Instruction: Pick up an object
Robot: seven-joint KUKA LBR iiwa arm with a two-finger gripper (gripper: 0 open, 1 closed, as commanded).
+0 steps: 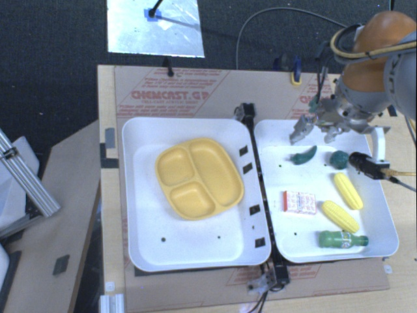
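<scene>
Green bottle point(343, 240) at right bin's point(391, 240) 6 o'clock | step: approach, nothing grasped | gripper point(317, 130) spread open, empty, above bin's 12 o'clock | nearest target: dark green pepper point(303, 155) just below fingers | next: descend over it, then close.

right bin point(280, 246) | corn cobs point(347, 190), green bottle point(342, 240), lying flat

Dark blue-black carpeted floor point(52, 51) behind. Light wooden surface point(78, 175) topped by a brown protective sheet with red lettering point(169, 90). Shiny square metal plate point(155, 18) lies on the floor at top, blue marker near its centre. Aluminium extrusion frame point(26, 181) at left edge.
</scene>
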